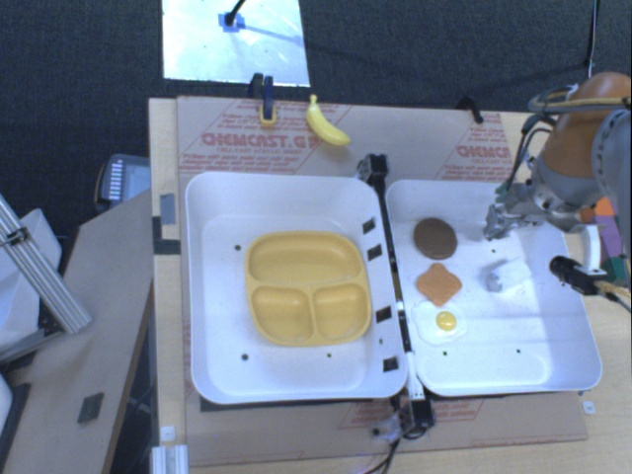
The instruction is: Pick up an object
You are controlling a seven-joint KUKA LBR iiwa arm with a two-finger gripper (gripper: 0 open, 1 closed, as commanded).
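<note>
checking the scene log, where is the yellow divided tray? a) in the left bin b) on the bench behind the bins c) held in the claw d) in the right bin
a, the yellow divided tray lies flat in the middle of the left bin, while the right bin holds the small food pieces.

Arm [585,136] enters at the right edge of the frame, upper right quadrant; grey links, orange band at the top of the visible section. Wrist angled down and toward frame left, with cables looped along its left side. Gripper [497,225] sits at the arm's lower left end, right of frame centre, pointing downward.
</note>
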